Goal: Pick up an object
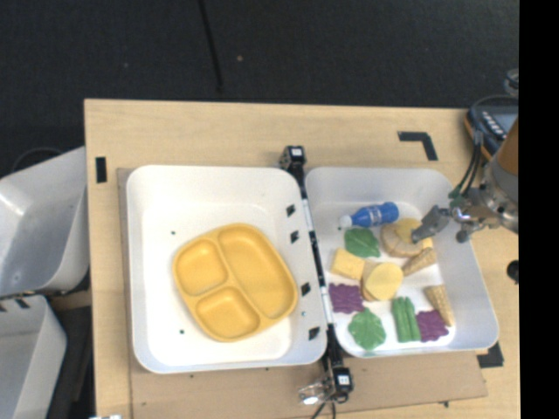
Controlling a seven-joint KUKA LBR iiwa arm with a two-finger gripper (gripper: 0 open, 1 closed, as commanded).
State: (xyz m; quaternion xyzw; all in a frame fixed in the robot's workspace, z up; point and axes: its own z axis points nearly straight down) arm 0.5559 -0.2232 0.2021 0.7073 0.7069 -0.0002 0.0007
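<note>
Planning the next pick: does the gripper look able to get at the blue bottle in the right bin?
Probably yes. The blue bottle lies at the back of the pile with nothing on top of it, and the gripper hovers just to its right, with no item between them.

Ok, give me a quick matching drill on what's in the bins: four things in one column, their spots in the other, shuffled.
Things:
1. yellow tray
2. blue bottle
3. green beans
4. gripper

Places:
A. top of the right bin, lying on its side
B. over the right bin's right side, near the bottle
C. left bin, alone
D. near the front edge of the right bin

Pairs: 1-C, 2-A, 3-D, 4-B
</note>
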